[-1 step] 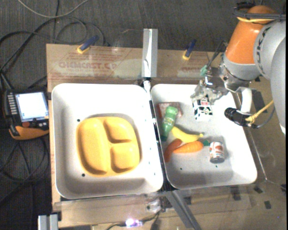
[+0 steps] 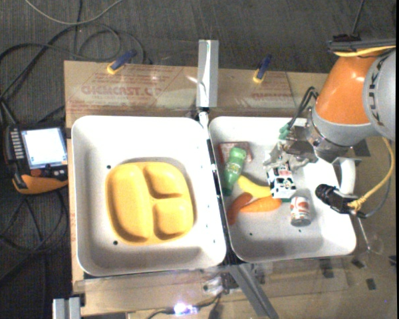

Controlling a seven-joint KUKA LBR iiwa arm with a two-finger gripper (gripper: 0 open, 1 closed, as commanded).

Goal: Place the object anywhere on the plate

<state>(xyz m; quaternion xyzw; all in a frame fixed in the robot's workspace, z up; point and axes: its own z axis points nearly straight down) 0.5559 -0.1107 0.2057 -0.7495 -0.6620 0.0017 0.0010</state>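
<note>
1. The jaws [image 2: 281, 178] hang over the right bin [image 2: 332, 244], right of centre; I cannot tell their state.
2. Banana [image 2: 253, 186], carrot [image 2: 256, 205], green bottle [image 2: 235, 165] and can [image 2: 300, 209] crowd together, risking a missed grasp.
3. The yellow plate [image 2: 150, 200] waits in the left bin [image 2: 93, 138].

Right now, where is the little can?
The can stands in the right bin, near its front, just right of the carrot and below the hand.
</note>
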